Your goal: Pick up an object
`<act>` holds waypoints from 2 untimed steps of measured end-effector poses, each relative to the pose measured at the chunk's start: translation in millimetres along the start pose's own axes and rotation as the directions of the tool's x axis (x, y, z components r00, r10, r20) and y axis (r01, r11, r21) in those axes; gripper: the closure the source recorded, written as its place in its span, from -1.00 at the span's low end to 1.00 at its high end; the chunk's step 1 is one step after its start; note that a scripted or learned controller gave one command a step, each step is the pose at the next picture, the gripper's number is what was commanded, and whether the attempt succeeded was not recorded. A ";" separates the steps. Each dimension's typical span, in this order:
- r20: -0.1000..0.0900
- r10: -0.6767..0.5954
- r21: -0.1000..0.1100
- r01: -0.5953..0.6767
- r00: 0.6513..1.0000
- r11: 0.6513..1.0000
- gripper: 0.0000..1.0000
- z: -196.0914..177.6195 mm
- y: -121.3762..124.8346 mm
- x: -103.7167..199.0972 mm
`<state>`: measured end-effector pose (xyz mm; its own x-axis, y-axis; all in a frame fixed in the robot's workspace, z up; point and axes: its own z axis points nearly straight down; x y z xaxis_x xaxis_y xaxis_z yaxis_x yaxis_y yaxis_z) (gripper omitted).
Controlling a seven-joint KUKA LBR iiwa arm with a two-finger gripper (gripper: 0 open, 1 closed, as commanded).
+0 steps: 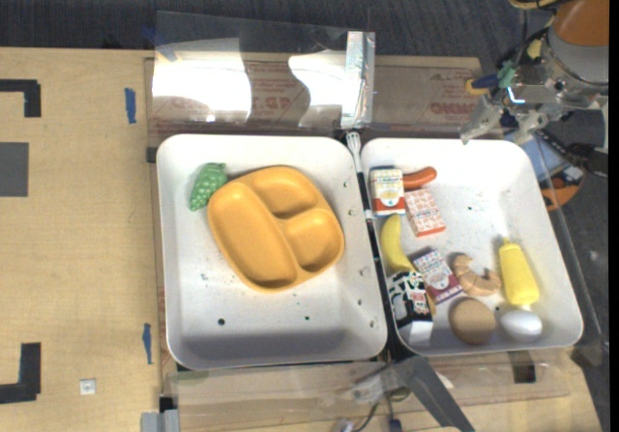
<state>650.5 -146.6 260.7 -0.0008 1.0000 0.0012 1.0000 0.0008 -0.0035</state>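
No single target is picked out; the candidates sit crowded in the right bin (542,217), mostly along its left wall and near edge, likely just where they were dumped. A small carton (387,190) stands against the divider with a sausage (421,177) touching it behind, a pink-white packet (426,214) just beside, a banana (391,242) lying along the wall below, then a dark milk-style carton (411,297) and another small box (434,273). Toward the near right: a pretzel-like piece (474,274), a brown egg-shaped item (472,320), a silvery one (521,324) touching it, and a yellow bottle (518,273) lying flat, a bit apart, so probably the easiest grab. The left bin (184,324) holds a big yellow divided dish (276,225) with green grapes (205,185) tucked at its far-left rim. The hand (503,106) hangs above the right bin's far corner, nothing in it; open or closed cannot be told. Cluttered neighbours touch, so a clean pinch looks hard near the divider. A clear plastic sheet (261,82) lies on the surface behind the bins.
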 end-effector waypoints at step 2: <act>0.004 -0.132 -0.011 0.132 0.991 0.991 -1.00 -35.6 17.5 17.2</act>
<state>668.1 -129.4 296.2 -0.1325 0.9912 -0.0025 0.9912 0.1325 0.0075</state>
